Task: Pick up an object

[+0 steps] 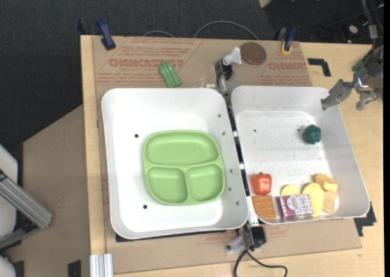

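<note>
The gripper (348,96) sits at the far right edge of the view, at about three o'clock from the middle, hanging over the upper right rim of the right bin (341,147). Whether its claw is released or clenched cannot be told from here; nothing shows between its tips.

In the right bin, a dark green ball-like object (312,134) lies alone toward the two o'clock side of the bin floor, near the gripper but apart from it. Along the bin's six o'clock edge a cluster of toy foods lies close together: a red tomato-like piece (261,182), an orange waffle-like piece (264,206) just below it, a small purple-labelled packet (297,206), and yellow pieces (317,191) toward five o'clock.

The left bin (122,147) holds a light green divided plate (183,167) with three compartments, lying flat near its centre.

On the cardboard sheet (140,56) beyond the bins, at twelve o'clock, lie a green clip-like object (170,75) and a brown round disc (253,53)
</note>
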Controlling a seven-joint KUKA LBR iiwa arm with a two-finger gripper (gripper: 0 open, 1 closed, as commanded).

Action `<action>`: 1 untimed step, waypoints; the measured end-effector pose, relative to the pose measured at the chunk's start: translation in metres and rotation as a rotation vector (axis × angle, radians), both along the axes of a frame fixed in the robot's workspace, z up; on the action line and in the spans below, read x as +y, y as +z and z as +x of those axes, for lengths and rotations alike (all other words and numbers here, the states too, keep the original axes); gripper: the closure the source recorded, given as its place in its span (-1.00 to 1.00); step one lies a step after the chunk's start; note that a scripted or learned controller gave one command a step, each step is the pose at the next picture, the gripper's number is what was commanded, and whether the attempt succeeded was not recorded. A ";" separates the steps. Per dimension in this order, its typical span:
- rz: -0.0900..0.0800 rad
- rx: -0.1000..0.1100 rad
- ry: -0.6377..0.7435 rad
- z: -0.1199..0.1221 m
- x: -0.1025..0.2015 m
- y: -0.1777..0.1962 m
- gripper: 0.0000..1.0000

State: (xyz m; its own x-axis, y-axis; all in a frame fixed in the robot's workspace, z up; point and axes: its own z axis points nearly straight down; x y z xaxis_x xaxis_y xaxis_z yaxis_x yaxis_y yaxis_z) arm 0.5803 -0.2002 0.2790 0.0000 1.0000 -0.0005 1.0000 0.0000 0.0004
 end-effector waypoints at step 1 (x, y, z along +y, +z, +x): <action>0.003 0.008 0.000 0.014 -0.010 -0.098 -1.00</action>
